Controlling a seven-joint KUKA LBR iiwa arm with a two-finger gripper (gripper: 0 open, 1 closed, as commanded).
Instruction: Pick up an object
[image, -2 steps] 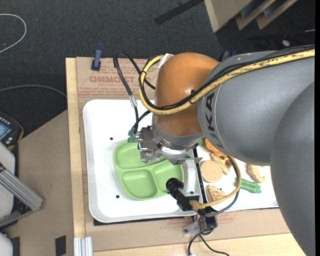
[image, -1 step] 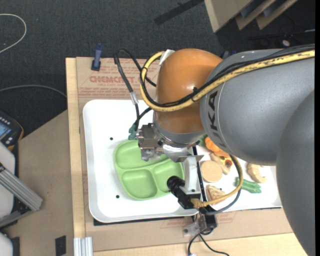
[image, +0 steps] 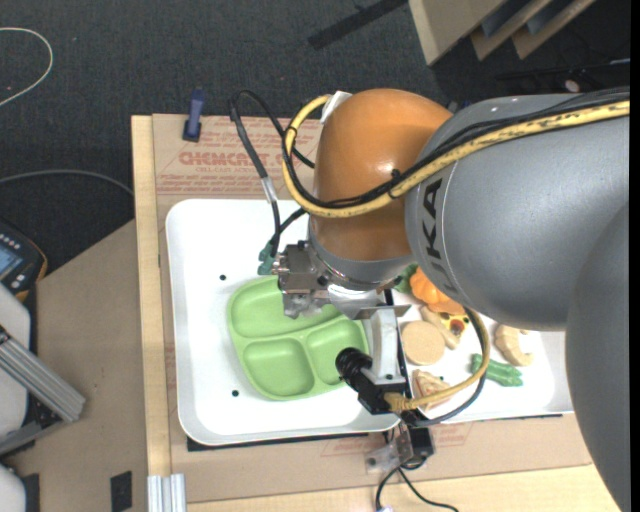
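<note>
The grey robot arm (image: 520, 200) with its glossy orange band (image: 375, 160) is the biggest thing we see, reaching in from the right and covering much of both bins. Its wrist hangs low over the middle of the scene. From this slant we cannot tell whether the jaws are apart or together, and we see nothing held.

Beneath it lies the pale brown bench (image: 150, 300), with red lettering along its far side. On the bench sits the shallow white left bin (image: 195, 300), and beside it the shallow white right bin (image: 545, 395), largely under the arm.

In the left bin we see a light green plastic tray with divided compartments (image: 270, 350). It lies flat toward the bin's right side, its right part tucked under the wrist.

In the right bin, close together, lie several small pieces: an orange lump (image: 430, 290) at the arm's edge, a round tan disc (image: 423, 343) just in front of it, a beige chunk (image: 515, 347) further right, a small green piece (image: 503, 375) near the chunk, and a tan wedge (image: 430, 383) below the disc.

A small blue clip (image: 193, 117) sits at the bench's far left corner.
</note>
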